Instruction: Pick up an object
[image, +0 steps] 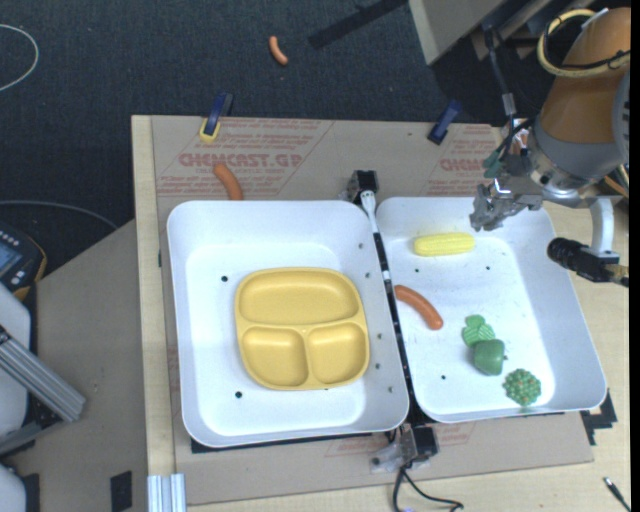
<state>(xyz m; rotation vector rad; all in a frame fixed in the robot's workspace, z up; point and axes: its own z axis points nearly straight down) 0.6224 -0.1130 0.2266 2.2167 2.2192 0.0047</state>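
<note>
The gripper (487, 217) hangs over the far edge of the right bin (560, 330), just right of a yellow corn cob (444, 244) that lies near that far edge. Its fingers are a small dark blur against the white rim, so whether they are spread or pressed together cannot be told; nothing shows between them. The arm (580, 110) behind it is cut off by the top and right of the view.

In the same bin, a sausage (419, 306) lies against the left edge, beside the divider between the two bins. Toward the near right corner sit a green pepper (488, 355), a smaller leafy green piece (475, 328) touching it whose kind is hard to make out, and a piece of broccoli (521, 386) close to the near rim.

The left bin (200, 300) holds a yellow divided plate (300, 328) in its middle. A second sausage (229, 181) lies on the bench board beyond the left bin's far edge.
</note>
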